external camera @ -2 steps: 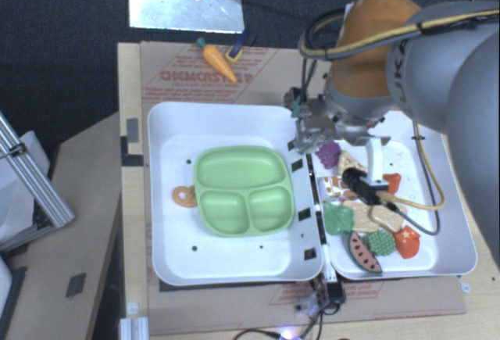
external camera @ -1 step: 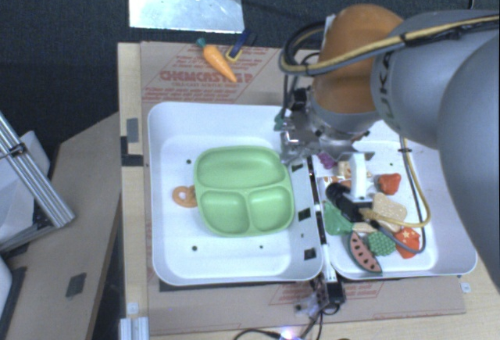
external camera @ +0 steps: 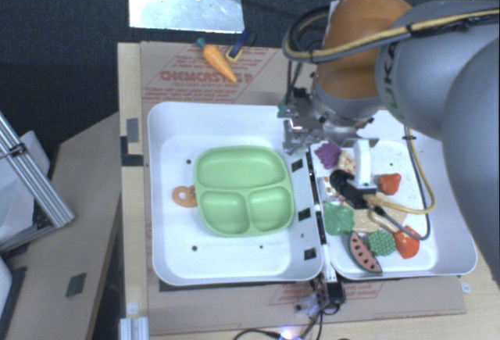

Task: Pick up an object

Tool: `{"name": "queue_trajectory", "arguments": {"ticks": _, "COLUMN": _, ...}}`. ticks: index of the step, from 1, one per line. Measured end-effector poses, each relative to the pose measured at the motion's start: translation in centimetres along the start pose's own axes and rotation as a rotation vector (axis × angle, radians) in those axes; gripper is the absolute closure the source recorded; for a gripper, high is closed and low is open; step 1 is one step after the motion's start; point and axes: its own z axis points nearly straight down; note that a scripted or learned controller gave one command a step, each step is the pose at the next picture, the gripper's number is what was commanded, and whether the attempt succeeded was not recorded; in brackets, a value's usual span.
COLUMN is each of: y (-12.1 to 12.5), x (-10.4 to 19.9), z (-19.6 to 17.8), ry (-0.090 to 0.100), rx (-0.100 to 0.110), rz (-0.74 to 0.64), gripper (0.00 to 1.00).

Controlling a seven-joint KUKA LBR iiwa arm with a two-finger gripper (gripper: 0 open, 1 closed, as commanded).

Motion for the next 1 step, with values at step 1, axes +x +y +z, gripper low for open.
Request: {"name": "queue_trajectory", "arguments": {"ticks": 1, "y": 0.41, "x": 0.83, "z": 0.99, "ry": 0.0, "rx": 0.002, "rz": -0.001, "gripper": 1.0}}
